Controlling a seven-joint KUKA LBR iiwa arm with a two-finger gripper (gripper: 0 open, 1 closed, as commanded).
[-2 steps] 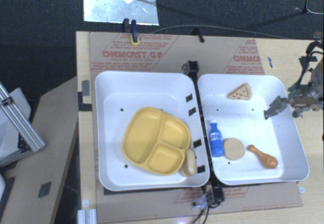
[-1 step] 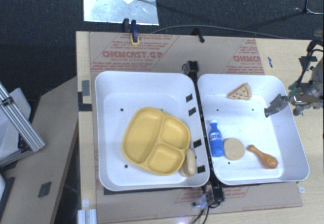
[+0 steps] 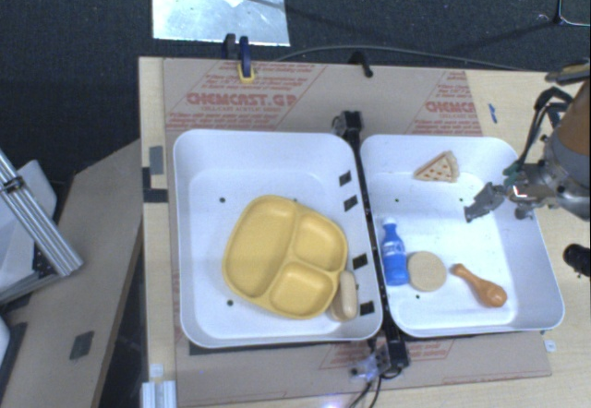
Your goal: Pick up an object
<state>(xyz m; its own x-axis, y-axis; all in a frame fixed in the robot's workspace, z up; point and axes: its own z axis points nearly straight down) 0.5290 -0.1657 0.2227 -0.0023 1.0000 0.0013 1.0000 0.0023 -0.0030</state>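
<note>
Right bin (image 3: 545, 305): drumstick (image 3: 479, 285) below hand (image 3: 484, 203).

We count two white bins on the table: a left bin (image 3: 199, 240) and a right bin (image 3: 526, 240). In the left bin we find two things: one yellow divided plate (image 3: 277, 254) and one small beige piece (image 3: 346, 297) at the plate's near right corner. In the right bin we count four: one waffle-like wedge (image 3: 438, 168) near the far edge, one blue bottle (image 3: 393, 255), one tan disc (image 3: 427, 271) and one orange drumstick-shaped toy (image 3: 479, 285).
</note>
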